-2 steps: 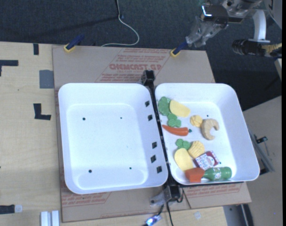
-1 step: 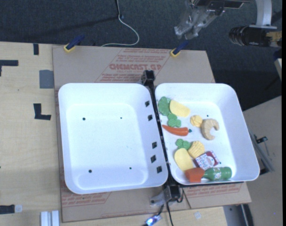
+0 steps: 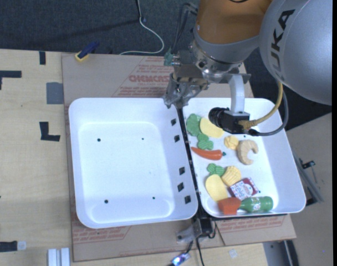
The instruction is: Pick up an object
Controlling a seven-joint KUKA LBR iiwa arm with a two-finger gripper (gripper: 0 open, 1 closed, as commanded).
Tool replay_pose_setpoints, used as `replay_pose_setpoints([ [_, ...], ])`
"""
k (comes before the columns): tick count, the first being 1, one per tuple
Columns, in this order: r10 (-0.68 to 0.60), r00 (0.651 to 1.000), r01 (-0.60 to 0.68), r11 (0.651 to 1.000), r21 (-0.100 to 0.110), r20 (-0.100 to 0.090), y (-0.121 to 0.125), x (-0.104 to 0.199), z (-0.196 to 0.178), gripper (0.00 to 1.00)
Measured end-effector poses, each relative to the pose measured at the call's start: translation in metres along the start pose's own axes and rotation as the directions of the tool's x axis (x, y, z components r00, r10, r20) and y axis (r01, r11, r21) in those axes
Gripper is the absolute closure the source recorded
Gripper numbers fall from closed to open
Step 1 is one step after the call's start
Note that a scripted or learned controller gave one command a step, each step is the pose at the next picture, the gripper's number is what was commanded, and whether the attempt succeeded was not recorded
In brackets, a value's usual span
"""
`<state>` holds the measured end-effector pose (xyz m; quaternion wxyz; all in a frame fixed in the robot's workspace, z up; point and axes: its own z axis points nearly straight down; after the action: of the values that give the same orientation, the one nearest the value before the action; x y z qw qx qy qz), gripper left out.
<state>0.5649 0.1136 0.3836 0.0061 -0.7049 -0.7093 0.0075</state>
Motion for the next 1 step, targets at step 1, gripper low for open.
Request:
replay_pose_setpoints([
  [1,0.002,1.0,-0.002,1.0,-0.008,0.001,0.0521,0.0391,0.1165,1.0],
])
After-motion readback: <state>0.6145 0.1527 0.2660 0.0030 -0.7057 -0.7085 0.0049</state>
